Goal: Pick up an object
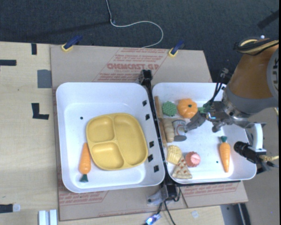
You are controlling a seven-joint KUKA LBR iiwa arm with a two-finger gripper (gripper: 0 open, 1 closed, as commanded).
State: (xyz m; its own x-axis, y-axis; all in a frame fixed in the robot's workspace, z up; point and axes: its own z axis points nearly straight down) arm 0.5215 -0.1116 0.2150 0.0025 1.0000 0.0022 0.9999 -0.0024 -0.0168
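Observation:
My gripper [181, 132] reaches in from the right and hangs low over the left middle of the right bin [239, 172]. Its tip is just below an orange pumpkin-like toy [187, 108] and a green toy [168, 108], and beside a tan stick [162, 126] that lies along the bin's left wall. Nearer the front lie a yellow corn-like piece [174, 153], a red toy [193, 159], a pizza slice [181, 171] and an orange carrot [225, 156]. I see nothing lifted off the bin floor.
The left bin [65, 102] holds a yellow divided plate [116, 140] and a second carrot [85, 159] at its front left. The grey arm with its orange band [250, 78] covers the right bin's far right corner. Black clips line the divider between the bins.

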